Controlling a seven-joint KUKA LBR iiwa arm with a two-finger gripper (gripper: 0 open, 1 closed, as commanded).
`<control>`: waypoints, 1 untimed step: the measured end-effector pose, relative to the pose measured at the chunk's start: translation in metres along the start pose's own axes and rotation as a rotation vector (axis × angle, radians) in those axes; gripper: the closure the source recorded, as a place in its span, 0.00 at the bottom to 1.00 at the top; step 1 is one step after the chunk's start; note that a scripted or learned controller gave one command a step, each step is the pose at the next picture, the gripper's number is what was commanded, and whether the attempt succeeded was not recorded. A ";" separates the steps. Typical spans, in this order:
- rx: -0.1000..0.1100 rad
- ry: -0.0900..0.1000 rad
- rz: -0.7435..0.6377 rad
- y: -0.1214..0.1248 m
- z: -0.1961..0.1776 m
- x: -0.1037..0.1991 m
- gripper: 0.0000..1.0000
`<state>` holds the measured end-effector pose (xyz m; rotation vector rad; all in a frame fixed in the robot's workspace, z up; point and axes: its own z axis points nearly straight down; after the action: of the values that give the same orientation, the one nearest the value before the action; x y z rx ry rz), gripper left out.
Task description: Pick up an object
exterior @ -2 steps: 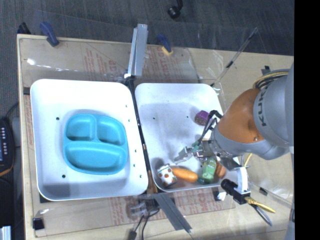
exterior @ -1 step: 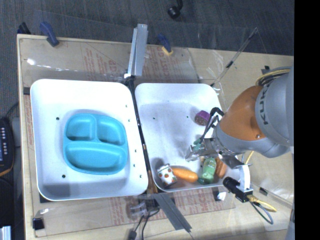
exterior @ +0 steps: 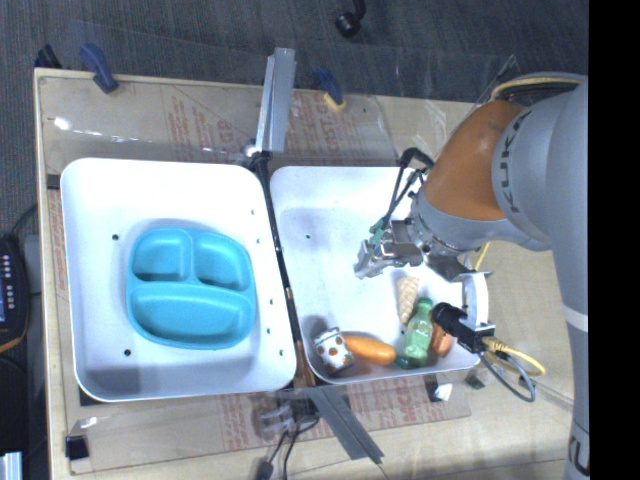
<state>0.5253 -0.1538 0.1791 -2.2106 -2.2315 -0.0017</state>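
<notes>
White bins: two side by side on the surface [exterior: 150, 408], left bin [exterior: 90, 268], right bin [exterior: 310, 228]
Arm [exterior: 520, 168]: grey and orange, reaching over the right bin
Tray [exterior: 190, 283]: blue, divided, sits in the left bin
End effector [exterior: 378, 258]: hovering mid-bin above the toys, honestly can't tell its state
Objects: green bottle [exterior: 417, 334], orange carrot thing [exterior: 369, 349], small round toy [exterior: 331, 348], all bunched along the near wall
Progress: nothing lifted yet, grab not done

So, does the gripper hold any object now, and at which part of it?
It cannot be told. The gripper is above the floor of the right bin, apart from the toys along the near edge, and nothing is seen in it.
</notes>
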 end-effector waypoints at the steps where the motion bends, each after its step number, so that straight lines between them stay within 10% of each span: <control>1: 0.000 0.000 0.000 0.000 0.000 0.000 0.00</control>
<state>0.5252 -0.1540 0.1790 -2.2108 -2.2309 -0.0012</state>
